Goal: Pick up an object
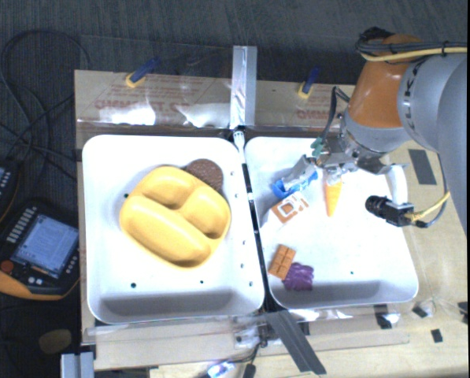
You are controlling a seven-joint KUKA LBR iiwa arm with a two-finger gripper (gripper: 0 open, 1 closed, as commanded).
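Several small things crowd close under my gripper [327, 162] in the right bin [392, 258]: a blue piece [291, 183] just to its left, an orange cone [332, 197] directly below it, and an orange-and-white block [290, 209] beyond the blue one. Whether my fingers are parted or closed I cannot tell, and nothing is visibly held. My worry is clutter: closing here could catch two pieces at once, or nudge the cone so it rolls away. The divider between bins [249, 203] lies near on my left, limiting approach there. Open floor lies below, before the brown block [282, 260] and purple lump [299, 276].
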